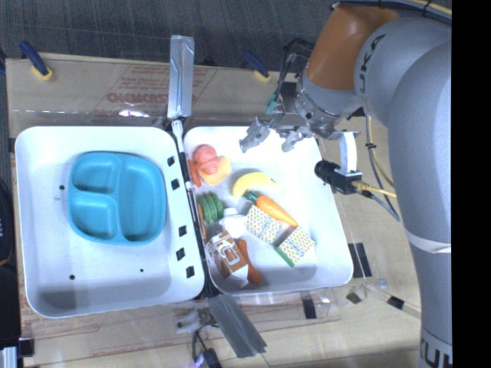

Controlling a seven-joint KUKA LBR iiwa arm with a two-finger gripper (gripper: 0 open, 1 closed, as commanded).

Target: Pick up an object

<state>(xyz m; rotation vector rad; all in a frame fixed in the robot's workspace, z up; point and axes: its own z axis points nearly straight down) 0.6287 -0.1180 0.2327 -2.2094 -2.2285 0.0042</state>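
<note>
Gripper (272, 137) spread open over the right bin's (337, 240) far end, nothing between the fingers.
Near to far in your right bin: snack packet (224, 253), patterned cartons (281, 234), carrot (274, 208), green item (211, 206), banana (252, 182), peach-like fruit (207, 162). Gripper hangs beyond the banana. Left bin (31, 205) holds a blue divided tray (117, 196).

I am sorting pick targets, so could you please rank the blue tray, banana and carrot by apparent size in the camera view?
1. blue tray, by far the largest
2. and 3. carrot and banana: they look about alike, so I will not rank them.
</note>
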